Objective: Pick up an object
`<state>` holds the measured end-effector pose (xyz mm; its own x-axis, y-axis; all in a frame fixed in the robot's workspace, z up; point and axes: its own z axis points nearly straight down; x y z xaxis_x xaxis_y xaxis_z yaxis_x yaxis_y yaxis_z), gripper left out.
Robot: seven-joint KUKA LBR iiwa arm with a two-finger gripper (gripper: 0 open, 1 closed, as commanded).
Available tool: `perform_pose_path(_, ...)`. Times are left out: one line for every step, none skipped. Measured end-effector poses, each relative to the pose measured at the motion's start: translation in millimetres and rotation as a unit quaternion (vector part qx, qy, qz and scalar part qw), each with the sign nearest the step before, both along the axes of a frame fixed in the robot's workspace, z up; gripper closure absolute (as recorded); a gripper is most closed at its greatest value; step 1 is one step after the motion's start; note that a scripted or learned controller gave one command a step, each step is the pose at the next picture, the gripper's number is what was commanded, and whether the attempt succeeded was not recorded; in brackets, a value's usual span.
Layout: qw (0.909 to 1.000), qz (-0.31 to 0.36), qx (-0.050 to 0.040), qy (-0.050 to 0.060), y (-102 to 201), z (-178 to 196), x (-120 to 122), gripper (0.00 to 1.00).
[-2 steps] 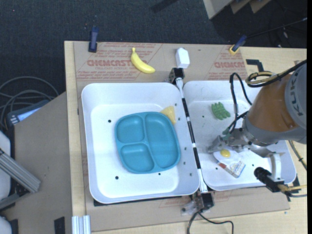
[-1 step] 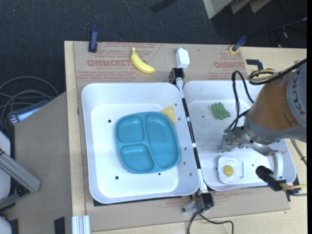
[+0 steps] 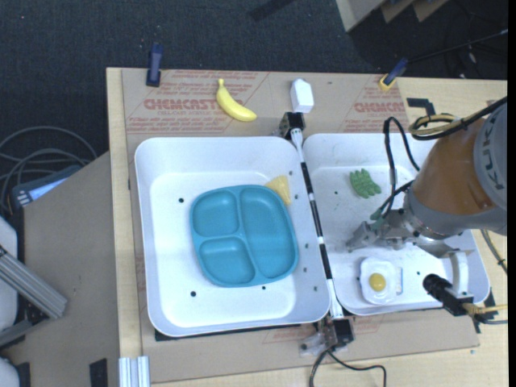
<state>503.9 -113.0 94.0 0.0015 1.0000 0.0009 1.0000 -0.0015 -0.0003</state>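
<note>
Fried egg toy (image 3: 379, 282) flat on the floor of the right bin (image 3: 476, 256), toward its near edge, yolk up. Just beside the gripper (image 3: 379, 232) on the near side, almost straight toward the camera from it, perhaps touching, though too close to judge. Roughly as wide as long, so no long axis to line up with; any approach angle probably as good as another.

Hard to say whether the gripper is released or clenched: metal parts low over the bin floor, blurred together, nothing seen caught in them.

Green leafy piece (image 3: 364, 182) as the other candidate, in the same bin, apart from the gripper on the far side and slightly left, long axis slanting from far left to near right. Likely the egg as the closer pick: a short pull toward the near edge, then straight down.

Elsewhere: blue divided plate (image 3: 242, 236) in the left bin (image 3: 161, 216) with a yellow wedge (image 3: 279, 187) at its far right corner; banana (image 3: 235, 105) out on the bench beyond the bins. All well apart from the arm.
</note>
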Motion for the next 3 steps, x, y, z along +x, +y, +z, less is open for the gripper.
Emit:
perform_pose_path(1.0000,0.001,-0.0005,-0.001,15.7,-9.3,108.7,0.00)
perform_pose_path(1.0000,0.001,-0.0010,-0.001,-2.2,-9.0,155.4,0.00)
perform_pose_path(1.0000,0.002,-0.0017,-0.003,-1.6,2.1,156.5,1.00)
